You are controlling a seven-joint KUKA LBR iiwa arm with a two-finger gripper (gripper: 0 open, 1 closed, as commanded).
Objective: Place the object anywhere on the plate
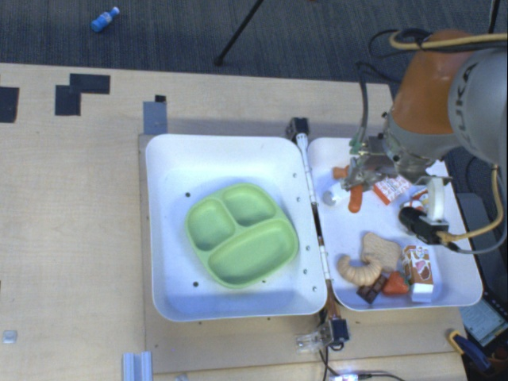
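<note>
A green divided plate with three compartments lies in the middle of the left white bin. My gripper is low over the far left part of the right bin. An orange-red stick-shaped object sits just below the gripper's tip, and a small orange piece shows at the gripper's left side. I cannot make out whether the stick touches the gripper or lies on the bin floor.
The right bin also holds a red-and-white packet, a small pale object, a bread slice, a tan curved pastry, a brown bar, a red piece and a small carton. A ridge divides the bins.
</note>
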